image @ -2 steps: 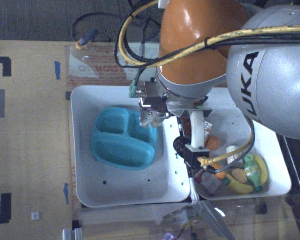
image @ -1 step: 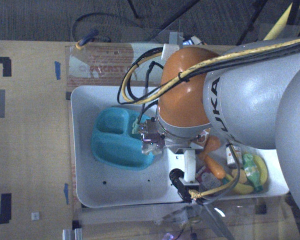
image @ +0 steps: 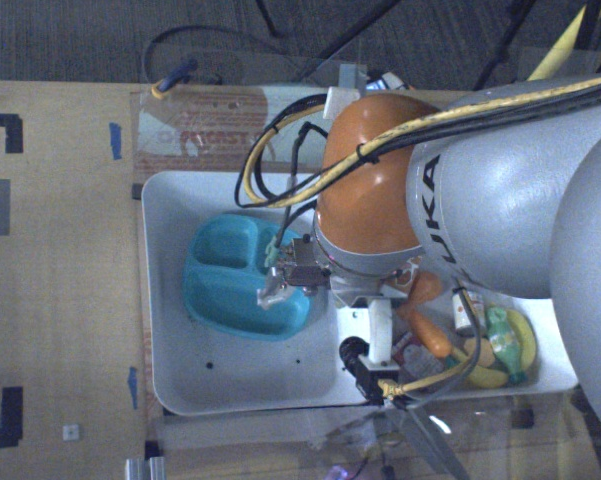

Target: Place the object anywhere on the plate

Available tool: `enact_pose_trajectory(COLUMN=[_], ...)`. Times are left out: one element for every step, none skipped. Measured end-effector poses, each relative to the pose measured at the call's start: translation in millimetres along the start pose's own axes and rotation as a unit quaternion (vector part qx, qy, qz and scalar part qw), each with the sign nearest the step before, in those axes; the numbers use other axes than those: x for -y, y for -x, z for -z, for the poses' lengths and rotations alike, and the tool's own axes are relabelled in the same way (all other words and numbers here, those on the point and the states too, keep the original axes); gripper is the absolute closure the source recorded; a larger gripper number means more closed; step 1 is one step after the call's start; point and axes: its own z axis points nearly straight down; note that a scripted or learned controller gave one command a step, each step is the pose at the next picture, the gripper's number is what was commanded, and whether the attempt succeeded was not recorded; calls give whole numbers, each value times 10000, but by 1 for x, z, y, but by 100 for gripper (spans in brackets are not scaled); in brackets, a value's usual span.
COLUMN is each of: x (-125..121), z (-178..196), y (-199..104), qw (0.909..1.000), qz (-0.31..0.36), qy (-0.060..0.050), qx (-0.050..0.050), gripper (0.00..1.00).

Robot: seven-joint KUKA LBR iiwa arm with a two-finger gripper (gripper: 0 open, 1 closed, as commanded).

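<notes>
Overhead, we see the grey arm [image: 500, 188] reach in from the right, its orange band bulking over the seam between the two white bins, while the gripper [image: 277, 290] hangs low over the right edge of the blue divided plate [image: 225, 273] in the left bin [image: 170, 368]. We cannot tell how its fingers stand or whether they hold anything. Toy food, an orange carrot [image: 427, 333] and a yellow banana [image: 510, 353] among it, lies heaped in the right bin [image: 555, 383].
</notes>
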Motion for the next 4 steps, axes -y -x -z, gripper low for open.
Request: enact_pose_trajectory(x=[-1,-1,-2,-31], z=[7,7,15,-24], y=[0,0,0,-24], qw=[10000,10000,10000,10000], qz=[-11,-10,-20,-40], qy=[-17,-17,-33,-5], qx=[10,11,21,1], gripper=[100,0,100,100])
